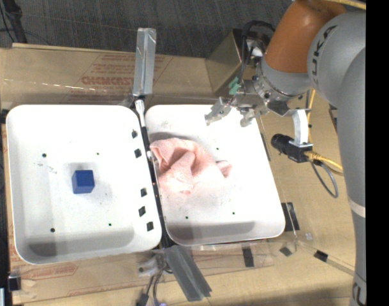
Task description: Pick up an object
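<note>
A crumpled pink cloth [183, 164] lies in the right bin [245, 196], against its left wall. A small blue cube [83, 181] sits in the middle of the left bin [29, 139]. My gripper [231, 116] hangs above the back edge of the right bin, up and to the right of the cloth. Its two fingers are spread apart with nothing between them.
A metal divider with black clips [143, 171] runs between the two bins. A grey post [144, 62] stands behind their joint. Brown cardboard [86, 69] lies behind the bins. The arm fills the upper right.
</note>
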Robot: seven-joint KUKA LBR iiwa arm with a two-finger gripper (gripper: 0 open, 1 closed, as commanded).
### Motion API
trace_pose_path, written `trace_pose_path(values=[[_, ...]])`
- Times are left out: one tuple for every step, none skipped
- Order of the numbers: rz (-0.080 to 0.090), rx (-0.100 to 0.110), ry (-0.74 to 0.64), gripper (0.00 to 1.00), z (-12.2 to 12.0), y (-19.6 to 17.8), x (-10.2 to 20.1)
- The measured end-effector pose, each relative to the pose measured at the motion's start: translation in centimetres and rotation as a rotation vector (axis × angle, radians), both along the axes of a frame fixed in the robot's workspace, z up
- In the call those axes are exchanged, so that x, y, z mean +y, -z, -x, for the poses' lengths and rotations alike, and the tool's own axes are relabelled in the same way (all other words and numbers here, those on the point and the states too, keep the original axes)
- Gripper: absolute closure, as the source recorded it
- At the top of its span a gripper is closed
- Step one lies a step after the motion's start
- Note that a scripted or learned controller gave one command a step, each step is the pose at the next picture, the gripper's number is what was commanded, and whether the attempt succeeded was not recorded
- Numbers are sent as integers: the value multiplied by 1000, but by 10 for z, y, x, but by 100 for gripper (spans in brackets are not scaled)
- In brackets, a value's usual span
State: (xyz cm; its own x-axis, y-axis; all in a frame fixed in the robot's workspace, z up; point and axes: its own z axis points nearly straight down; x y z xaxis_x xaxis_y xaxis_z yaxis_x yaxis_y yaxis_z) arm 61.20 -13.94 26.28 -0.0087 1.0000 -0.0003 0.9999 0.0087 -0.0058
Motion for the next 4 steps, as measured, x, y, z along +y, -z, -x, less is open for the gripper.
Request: trace_pose_path(values=[[-1,1,-5,0,17,114,16],[-2,0,-61,0,9,172,4],[-1,-5,-123,0,-26,170,-14],[-2,-2,-188,0,12,171,1]])
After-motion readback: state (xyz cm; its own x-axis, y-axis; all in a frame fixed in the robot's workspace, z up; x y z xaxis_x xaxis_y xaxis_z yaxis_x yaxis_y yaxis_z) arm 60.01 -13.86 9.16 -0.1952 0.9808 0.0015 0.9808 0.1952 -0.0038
